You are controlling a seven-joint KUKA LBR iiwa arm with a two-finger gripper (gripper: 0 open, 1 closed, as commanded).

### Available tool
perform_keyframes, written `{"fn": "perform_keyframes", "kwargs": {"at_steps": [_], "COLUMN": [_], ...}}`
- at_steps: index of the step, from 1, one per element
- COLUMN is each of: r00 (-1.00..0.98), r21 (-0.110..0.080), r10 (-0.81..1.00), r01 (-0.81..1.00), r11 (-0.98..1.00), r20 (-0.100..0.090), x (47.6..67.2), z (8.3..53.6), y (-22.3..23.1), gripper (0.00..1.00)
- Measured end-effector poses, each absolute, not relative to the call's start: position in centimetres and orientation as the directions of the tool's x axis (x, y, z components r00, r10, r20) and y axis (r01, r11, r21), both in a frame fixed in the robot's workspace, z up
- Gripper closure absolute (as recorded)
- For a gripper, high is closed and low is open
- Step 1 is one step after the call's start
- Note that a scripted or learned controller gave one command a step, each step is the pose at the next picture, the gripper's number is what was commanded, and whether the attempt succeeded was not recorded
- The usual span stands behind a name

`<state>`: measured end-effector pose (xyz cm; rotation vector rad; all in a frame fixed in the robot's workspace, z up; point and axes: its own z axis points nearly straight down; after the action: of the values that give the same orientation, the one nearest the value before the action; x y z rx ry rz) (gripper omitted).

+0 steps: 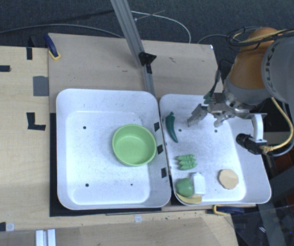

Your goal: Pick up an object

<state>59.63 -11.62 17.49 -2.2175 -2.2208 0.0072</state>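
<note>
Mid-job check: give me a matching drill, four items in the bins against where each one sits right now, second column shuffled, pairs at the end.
Items:
1. green bowl
2. dark green pepper
3. tan round piece
4. pea pod

Places:
A. right bin, near its front right corner
B. middle of the left bin
C. right bin, centre-left, in front of the pepper
D. right bin, by the wall shared with the left bin, left of the hand

Pairs: 1-B, 2-D, 3-A, 4-C
</note>
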Motion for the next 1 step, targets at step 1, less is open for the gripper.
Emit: {"fn": "perform_keyframes", "kwargs": {"at_steps": [1], "r00": [-0.002], "r21": [-0.006], "r10": [1.0], "r01": [1.0], "r11": [0.002], "r20": [-0.001], "x": [59.18], "z": [13.06], "y": [-11.48], "gripper": [0.0]}}
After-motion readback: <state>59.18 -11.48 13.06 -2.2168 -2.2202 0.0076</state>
